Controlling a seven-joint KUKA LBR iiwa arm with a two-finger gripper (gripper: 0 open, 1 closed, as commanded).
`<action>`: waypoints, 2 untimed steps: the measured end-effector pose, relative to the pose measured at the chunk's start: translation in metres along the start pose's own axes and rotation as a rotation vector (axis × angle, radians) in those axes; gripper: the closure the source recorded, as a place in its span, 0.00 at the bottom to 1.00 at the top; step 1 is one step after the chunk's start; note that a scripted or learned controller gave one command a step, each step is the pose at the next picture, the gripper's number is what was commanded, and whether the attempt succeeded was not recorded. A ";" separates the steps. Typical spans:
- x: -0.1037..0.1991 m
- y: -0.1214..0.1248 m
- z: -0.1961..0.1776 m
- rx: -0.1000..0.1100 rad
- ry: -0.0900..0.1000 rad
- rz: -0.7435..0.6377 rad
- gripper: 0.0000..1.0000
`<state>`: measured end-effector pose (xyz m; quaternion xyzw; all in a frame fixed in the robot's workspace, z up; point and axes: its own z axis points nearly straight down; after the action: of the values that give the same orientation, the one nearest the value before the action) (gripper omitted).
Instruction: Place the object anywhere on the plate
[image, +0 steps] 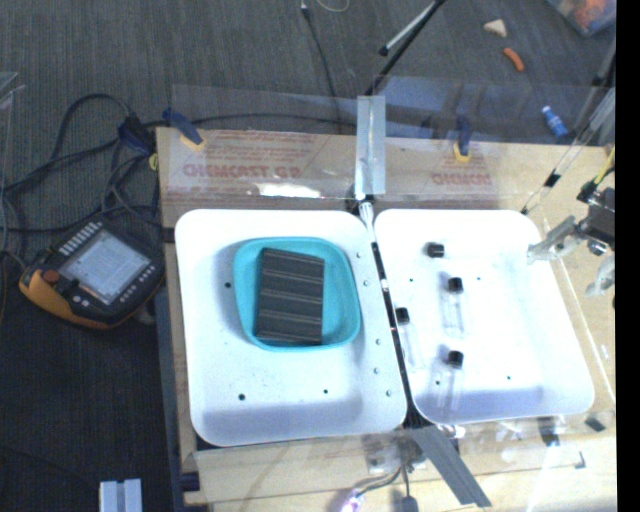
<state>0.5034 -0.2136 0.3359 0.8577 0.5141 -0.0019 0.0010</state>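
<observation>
The gripper sits at the far right edge of the camera view, just past the right bin's outer rim; so little of it shows that whether it is parted or clenched cannot be told.

Well away from it, across both bins, a teal square plate lies in the middle of the left bin. On that plate rests a dark grey ribbed block, lying flat, its long side running away from the camera and its edges inside the plate's rim.

Nearer the gripper, in the right bin, a clear, slender piece with dark ends lies along the bin floor; it may be a transparent tube or bar, but the view is too faint to be sure. A small black knob sits beyond it, towards the far rim.

Outside the bins, far to the gripper's opposite side, a teach pendant rests on the floor.
</observation>
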 end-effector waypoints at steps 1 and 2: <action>0.000 0.000 0.000 0.000 0.000 0.000 0.00; -0.012 -0.015 -0.045 0.000 0.001 0.129 0.00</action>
<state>0.4842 -0.2168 0.3811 0.8892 0.4576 -0.0014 0.0010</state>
